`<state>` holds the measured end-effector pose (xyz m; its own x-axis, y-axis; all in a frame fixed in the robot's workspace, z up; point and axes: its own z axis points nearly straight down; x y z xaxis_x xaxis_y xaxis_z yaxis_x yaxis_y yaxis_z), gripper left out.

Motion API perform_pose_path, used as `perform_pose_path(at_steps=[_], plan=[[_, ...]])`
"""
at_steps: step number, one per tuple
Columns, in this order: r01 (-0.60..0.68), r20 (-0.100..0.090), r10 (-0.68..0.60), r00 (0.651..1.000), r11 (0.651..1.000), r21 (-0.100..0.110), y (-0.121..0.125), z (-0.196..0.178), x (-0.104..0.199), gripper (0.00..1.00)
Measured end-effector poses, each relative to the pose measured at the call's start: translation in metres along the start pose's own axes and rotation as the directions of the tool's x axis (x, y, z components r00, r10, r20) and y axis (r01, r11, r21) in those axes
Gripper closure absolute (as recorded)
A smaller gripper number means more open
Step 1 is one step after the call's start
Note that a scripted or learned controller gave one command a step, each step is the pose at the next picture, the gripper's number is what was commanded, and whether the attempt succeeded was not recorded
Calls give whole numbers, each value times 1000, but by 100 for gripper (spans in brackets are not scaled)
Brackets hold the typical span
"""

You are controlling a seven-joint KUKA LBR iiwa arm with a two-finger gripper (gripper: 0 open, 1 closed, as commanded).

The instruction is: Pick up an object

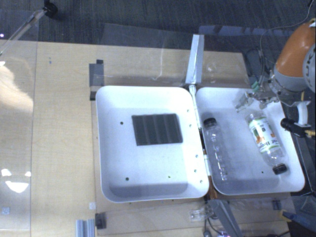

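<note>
A clear plastic bottle with a green and white label [262, 136] lies in the right bin [296, 184], its black cap pointing to the near right corner. A second clear bottle, without a label [217, 149], lies along that bin's left wall with its black cap at the far end. A dark grey ribbed rectangular pad [157, 129] lies flat in the left bin [148, 191]. My gripper [254, 102] hangs over the far part of the right bin, just beyond the labelled bottle. Its fingers stand open with nothing between them.
The grey arm with its orange band [295, 51] comes in over the right bin's far right corner. A metal divider post [194, 63] rises behind the seam between the bins. Cables and a black fixture [296, 127] sit along the right bin's right rim.
</note>
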<state>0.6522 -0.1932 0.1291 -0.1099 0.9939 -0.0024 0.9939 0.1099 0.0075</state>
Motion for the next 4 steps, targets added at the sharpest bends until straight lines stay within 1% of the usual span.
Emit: perform_pose_path(at_steps=[1, 2, 3, 4], plan=[[38, -1, -38, 999, 999, 1, -33, 41, -8, 0], [39, 2, -39, 999, 999, -9, -30, 28, -8, 100], [39, 2, -39, 999, 999, -9, -30, 28, -8, 0], [81, 16, -81, 997, 996, -34, -67, 31, -3, 0]])
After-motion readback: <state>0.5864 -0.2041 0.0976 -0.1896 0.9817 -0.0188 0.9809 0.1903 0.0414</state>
